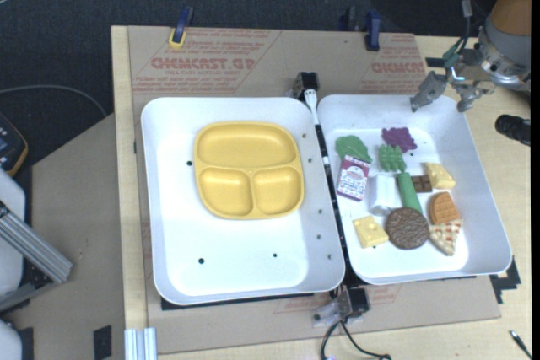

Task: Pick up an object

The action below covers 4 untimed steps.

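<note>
My gripper (445, 97) hangs over the back right corner of the right bin (485, 206), its two grey fingers spread open with nothing between them. Below it in the bin lie several toy foods: purple grapes (398, 137), a green leafy piece (353, 149), a pink-and-white carton (353, 180), a green stalk (409, 188), a round brown cookie (407, 228), a cheese cube (368, 230), a bread slice (443, 207) and a pizza wedge (446, 239). The grapes are the closest item, a little to the front-left of the fingers.
The left bin (169, 223) holds a yellow three-compartment plate (249, 167). A black divider strip (321, 173) runs between the bins. Blue and yellow clamps (179, 28) pin the cardboard at the back. The toys crowd the right bin's middle and front.
</note>
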### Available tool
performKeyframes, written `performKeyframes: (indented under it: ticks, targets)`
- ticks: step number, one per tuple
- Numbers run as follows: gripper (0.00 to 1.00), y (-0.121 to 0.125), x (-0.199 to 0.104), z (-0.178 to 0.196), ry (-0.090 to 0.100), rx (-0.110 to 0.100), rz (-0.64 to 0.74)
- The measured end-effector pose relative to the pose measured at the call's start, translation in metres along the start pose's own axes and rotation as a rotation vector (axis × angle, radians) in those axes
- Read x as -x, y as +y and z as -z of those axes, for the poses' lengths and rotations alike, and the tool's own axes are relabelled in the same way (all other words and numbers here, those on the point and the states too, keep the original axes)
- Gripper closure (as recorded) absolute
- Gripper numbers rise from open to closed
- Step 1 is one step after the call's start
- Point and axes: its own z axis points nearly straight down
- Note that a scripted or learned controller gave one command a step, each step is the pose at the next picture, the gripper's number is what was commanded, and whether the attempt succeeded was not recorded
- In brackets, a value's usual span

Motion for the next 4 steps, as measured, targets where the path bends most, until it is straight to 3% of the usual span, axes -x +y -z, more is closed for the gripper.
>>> performKeyframes:
  ticks: [2, 3, 4]
  targets:
    - [0.0, 0.007, 0.002, -0.097, -0.001, -0.001, -0.001]
    - [0.0, 0.007, 0.001, -0.12, -0.001, 0.001, 0.001]
    - [1.0, 0.009, 0.001, -0.107, -0.003, 0.008, 0.002]
